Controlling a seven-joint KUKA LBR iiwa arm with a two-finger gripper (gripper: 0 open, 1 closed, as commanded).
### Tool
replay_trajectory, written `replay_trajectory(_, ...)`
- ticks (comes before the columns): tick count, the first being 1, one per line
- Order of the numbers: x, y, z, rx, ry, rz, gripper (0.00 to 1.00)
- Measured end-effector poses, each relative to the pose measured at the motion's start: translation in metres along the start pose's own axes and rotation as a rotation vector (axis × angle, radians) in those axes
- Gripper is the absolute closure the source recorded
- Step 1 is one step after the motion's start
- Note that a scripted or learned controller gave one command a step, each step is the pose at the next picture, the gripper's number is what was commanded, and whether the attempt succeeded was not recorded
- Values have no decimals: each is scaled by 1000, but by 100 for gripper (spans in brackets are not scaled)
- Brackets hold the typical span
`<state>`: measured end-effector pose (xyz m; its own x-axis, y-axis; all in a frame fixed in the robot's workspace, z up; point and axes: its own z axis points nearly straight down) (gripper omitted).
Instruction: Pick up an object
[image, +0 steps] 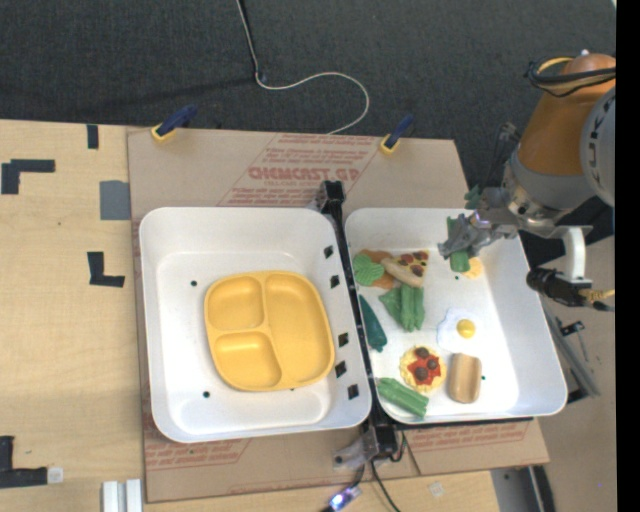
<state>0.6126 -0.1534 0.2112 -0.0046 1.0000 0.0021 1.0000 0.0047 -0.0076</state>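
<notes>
Gripper (462, 240) over far right bin (530, 330), finger state impossible to tell | small green piece (460, 262) just under it, lifted or lying unclear | toy food (420, 330) crowded along left wall | open floor right | yellow plate (268, 330) alone in left bin (170, 300)

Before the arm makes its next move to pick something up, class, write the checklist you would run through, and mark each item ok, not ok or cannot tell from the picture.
1. Hand is over the right bin, where the toy food lies: ok.
2. A target sits by the hand, the small green piece: ok.
3. That piece is between the fingers: cannot tell.
4. Neighbours leave room; the pizza slice lies apart: ok.
5. Yellow tray is in the left bin, out of the way: ok.
</notes>
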Motion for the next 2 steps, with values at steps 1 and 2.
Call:
replay_trajectory(1,50,-22,-10,-1,0,-1,100)
replay_trajectory(2,103,-33,-12,-1,0,-2,100)
